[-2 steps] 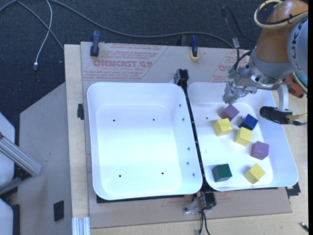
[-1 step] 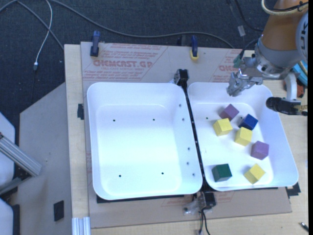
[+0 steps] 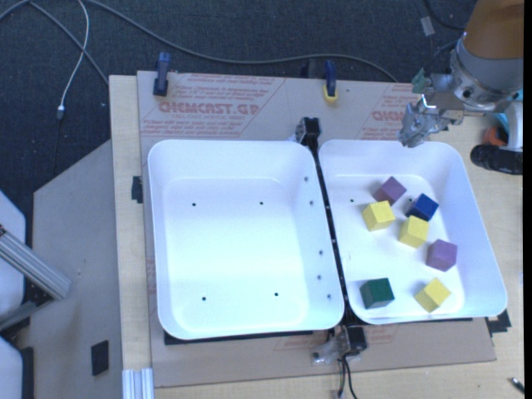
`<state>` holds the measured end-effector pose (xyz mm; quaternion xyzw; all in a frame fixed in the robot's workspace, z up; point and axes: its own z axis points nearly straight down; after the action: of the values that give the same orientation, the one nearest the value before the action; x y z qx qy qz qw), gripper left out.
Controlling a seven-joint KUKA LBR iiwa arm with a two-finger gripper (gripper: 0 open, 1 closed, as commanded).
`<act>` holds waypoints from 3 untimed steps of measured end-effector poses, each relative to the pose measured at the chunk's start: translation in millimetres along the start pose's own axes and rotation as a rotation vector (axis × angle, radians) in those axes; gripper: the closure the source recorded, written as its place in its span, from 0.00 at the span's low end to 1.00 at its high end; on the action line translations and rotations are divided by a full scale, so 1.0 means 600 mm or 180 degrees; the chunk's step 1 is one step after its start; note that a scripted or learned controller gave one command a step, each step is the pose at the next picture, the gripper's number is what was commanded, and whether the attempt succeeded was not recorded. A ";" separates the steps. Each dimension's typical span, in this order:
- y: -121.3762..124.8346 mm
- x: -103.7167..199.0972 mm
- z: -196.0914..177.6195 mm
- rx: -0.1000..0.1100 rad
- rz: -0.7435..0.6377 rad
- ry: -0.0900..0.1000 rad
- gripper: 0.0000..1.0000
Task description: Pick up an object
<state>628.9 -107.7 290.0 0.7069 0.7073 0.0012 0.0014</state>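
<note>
**Gripper above the right bin's far rim, seven blocks below**

While the arm (image 3: 490, 32) reaches in from the right with its orange band cut off by the top edge, the gripper (image 3: 413, 131) hangs over the far rim of the right bin (image 3: 474, 223), apart from every block. It is small and blurred, so whether it is parted or closed cannot be told; nothing can be made out in its grasp.

All the objects lie in the right bin. A purple block (image 3: 389, 191) sits nearest the far wall, turned so a corner points toward the gripper. Just beside it to the right is a blue block (image 3: 423, 207), also set cornerwise. A yellow block (image 3: 378, 215) lies below the purple one, near it. A second yellow block (image 3: 413, 231) sits just under the blue one; whether they touch is unclear. A second purple block (image 3: 441, 254) lies further toward the near side. Near the front wall are a green block (image 3: 376, 293), roughly square to the bin, and a third yellow block (image 3: 433, 293), rotated.

They are all near-cubes, so none shows a clear long axis.

The left bin (image 3: 166, 223) stands just beside the right one, and their inner rims touch.
</note>
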 end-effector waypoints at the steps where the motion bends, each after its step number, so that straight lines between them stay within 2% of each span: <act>1: -0.015 0.084 0.035 0.0020 -0.0011 0.0005 1.00; 3: -0.039 0.233 0.062 0.0021 -0.0010 0.0004 1.00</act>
<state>605.6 32.0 252.8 0.7058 0.7084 -0.0008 -0.0013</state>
